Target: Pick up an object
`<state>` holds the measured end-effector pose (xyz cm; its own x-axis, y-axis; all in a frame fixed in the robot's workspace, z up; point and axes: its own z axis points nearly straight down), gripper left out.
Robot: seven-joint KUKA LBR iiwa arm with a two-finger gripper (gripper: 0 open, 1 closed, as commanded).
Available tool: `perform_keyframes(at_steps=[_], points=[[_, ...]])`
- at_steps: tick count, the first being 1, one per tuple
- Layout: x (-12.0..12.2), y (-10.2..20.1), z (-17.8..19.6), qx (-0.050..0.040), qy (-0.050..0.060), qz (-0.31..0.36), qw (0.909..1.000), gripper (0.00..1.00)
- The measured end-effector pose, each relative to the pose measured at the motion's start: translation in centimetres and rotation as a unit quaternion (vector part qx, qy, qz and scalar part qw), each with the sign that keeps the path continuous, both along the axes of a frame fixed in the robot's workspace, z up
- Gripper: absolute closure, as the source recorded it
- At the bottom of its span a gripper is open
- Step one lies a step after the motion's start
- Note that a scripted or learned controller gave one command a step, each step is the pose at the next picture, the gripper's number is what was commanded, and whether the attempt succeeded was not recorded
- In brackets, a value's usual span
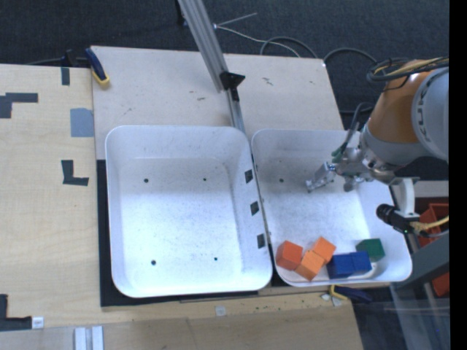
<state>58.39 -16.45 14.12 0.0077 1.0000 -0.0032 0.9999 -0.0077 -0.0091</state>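
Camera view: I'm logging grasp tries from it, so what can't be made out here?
- Claw: small and blurred over the right bin; open or shut cannot be told.
- Green block: partly hidden behind the blue block, so its full shape is unclear.
- Orange blocks: packed close; whether they touch or overlap cannot be settled.
- Arm: cut off by the right edge.

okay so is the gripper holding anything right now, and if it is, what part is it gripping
Nothing is held. The gripper hangs over bare floor of the right white bin, apart from the orange, blue and green blocks at its near edge.
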Motion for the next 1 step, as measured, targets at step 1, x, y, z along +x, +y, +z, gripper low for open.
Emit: perform_keyframes(at_steps=[1], points=[[0.40,0.67,1.31,0.0015,-0.004,0.005,1.0000,1.00]])
